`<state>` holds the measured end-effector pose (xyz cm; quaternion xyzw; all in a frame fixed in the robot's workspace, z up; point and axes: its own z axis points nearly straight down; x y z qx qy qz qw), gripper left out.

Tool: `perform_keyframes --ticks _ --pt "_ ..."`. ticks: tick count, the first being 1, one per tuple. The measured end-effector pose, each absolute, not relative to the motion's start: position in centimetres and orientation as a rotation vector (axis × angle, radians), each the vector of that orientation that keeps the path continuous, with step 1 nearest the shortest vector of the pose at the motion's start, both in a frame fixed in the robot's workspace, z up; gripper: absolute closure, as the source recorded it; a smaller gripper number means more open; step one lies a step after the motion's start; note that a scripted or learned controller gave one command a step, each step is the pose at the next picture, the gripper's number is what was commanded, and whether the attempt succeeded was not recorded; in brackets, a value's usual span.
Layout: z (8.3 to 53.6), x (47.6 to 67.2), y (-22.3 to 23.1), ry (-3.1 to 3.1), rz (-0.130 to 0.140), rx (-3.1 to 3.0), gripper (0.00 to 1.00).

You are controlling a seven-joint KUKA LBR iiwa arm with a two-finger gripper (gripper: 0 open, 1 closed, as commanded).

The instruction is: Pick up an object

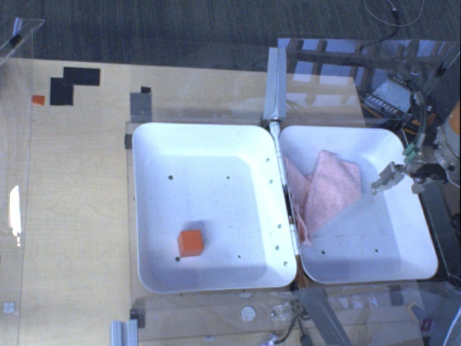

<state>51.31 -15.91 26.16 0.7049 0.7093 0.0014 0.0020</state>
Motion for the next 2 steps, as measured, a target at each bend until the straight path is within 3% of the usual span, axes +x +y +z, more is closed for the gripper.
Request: perform_keyframes --ticks 1,2 --pt "10.4 54.7 -15.0 2.187 0.005 2.252 0.00" --pt "9.2 58.5 -11.6 2.362 0.014 2.051 0.00"
